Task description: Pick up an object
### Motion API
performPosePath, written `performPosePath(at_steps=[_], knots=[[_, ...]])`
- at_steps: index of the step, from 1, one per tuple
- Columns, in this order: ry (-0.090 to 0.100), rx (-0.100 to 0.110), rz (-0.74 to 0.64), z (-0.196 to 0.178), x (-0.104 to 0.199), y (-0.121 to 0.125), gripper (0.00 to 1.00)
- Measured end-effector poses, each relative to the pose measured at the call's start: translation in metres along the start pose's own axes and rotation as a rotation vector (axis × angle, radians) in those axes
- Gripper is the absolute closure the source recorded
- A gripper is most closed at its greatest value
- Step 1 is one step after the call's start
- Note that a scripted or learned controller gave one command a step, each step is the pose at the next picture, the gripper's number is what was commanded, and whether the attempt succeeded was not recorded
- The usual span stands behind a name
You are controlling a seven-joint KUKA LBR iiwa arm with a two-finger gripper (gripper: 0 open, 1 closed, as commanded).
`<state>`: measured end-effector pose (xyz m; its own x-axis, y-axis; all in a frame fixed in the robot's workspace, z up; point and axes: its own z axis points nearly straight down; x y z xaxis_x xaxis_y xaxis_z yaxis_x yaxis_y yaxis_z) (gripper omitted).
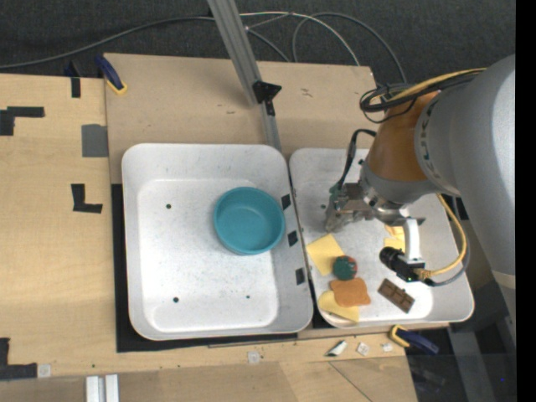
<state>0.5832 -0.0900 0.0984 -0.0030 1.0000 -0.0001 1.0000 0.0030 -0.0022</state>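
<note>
My gripper hangs low over the right bin, near its left middle, just above a yellow flat piece. Its fingers look close together with nothing visible between them. Below it lie a small teal-and-red ball, an orange square piece on a pale yellow piece, and a brown chocolate-like bar. Another yellow piece peeks out under the wrist. A teal bowl sits in the left bin.
The grey arm with its orange band covers the right bin's upper right. A metal pole slants down to the bins' shared top edge. Cables trail behind the bench. Black clips sit on the divider between the bins.
</note>
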Motion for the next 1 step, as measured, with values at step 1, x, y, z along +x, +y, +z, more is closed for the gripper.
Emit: performPosePath(at_steps=[1], knots=[[0.0, -0.005, 0.002, -0.05, -0.0037, 0.0096, 1.0]])
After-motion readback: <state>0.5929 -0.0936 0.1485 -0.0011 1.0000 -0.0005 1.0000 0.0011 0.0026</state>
